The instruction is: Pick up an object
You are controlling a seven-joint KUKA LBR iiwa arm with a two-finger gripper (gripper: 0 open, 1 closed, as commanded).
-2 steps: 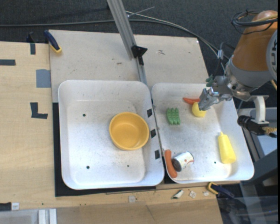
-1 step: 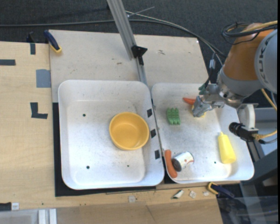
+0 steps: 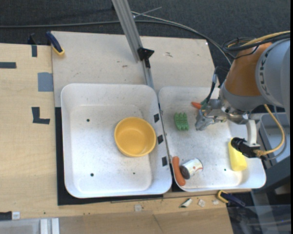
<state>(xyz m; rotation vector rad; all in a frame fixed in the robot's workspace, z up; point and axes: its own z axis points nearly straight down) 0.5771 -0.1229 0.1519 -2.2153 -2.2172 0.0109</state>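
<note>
1. The green toy block (image 3: 181, 121) lies in the right bin (image 3: 212, 179), near its left wall.
2. The gripper (image 3: 203, 122) hangs just right of it; whether its fingers are open, I cannot tell.
3. An orange carrot (image 3: 178, 171), a small cup (image 3: 192, 167) and a yellow object (image 3: 237, 157) lie nearer the front.
4. A yellow bowl (image 3: 134, 136) sits in the left bin (image 3: 78, 130).

We see the grey arm (image 3: 275, 72) enter at the right of the frame, its orange band (image 3: 244, 77) angled leftward. The gripper (image 3: 204, 121) hangs at centre right, pointing down and left; its fingers' spacing stays unclear to us.
</note>
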